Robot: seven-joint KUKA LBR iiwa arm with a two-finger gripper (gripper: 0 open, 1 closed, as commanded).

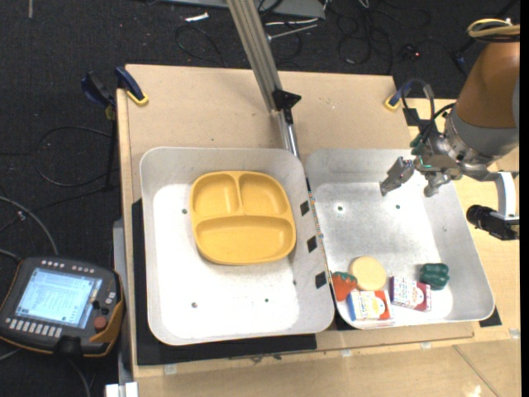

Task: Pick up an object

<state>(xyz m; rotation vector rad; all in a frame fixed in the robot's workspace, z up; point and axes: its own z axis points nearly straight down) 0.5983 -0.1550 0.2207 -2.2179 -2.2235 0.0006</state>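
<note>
Along the front edge of the right bin [388,230] lie several small items: a pale yellow round piece [369,272], a green piece [434,275], a red and white packet [410,293], an orange and white packet [367,306] and a small red-orange piece [342,284]. My gripper [415,178] hangs over the back right part of that bin, well behind the items. Its two dark fingers are spread apart with nothing between them.
The left bin [165,304] holds a yellow divided plate [242,217]. A slanted metal pole [258,44] rises from between the bins at the back. A teach pendant [58,304] lies on the floor at the left.
</note>
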